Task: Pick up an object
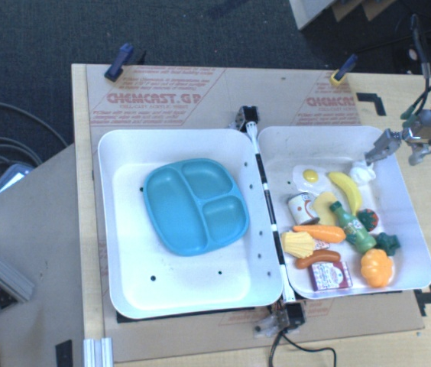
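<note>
The right bin (406,197) holds several toy foods: a fried egg (308,177), a banana (345,189), a small can (301,205), a carrot (319,233), a green bottle (351,226), an orange (376,267), a sausage (316,260) and a purple box (328,276). My gripper (393,157) hangs over that bin's far right corner, above and to the right of the banana. Its fingers are spread open with nothing between them; one fingertip (371,156) is close to a small white piece (362,174).
The left bin (124,266) carries a blue divided plate (196,205). A black clip rail (261,197) runs between the two bins. Clamps sit at the bench's far edge (120,61), and cables lie off the bench at the left (9,140).
</note>
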`<state>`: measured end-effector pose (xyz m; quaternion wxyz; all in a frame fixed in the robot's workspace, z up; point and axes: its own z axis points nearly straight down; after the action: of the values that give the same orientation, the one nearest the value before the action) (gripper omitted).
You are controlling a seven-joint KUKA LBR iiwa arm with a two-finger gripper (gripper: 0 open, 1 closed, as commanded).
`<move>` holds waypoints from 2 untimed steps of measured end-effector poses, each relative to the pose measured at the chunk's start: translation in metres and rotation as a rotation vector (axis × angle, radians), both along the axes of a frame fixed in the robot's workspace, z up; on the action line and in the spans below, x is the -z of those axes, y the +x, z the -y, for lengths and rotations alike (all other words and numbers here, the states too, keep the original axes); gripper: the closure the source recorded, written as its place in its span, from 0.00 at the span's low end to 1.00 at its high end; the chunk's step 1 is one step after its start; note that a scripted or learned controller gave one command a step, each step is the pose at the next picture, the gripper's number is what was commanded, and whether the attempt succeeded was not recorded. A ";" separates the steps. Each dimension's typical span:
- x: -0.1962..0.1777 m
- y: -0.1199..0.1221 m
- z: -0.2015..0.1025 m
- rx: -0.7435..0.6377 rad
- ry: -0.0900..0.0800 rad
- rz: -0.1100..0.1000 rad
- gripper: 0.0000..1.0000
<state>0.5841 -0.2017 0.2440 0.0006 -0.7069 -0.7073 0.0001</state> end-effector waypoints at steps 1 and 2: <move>0.146 0.043 -0.003 -0.001 0.001 -0.002 0.00; 0.134 0.044 -0.003 -0.002 -0.001 0.002 1.00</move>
<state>0.6284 -0.1986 0.1103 -0.0007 -0.7061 -0.7081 -0.0003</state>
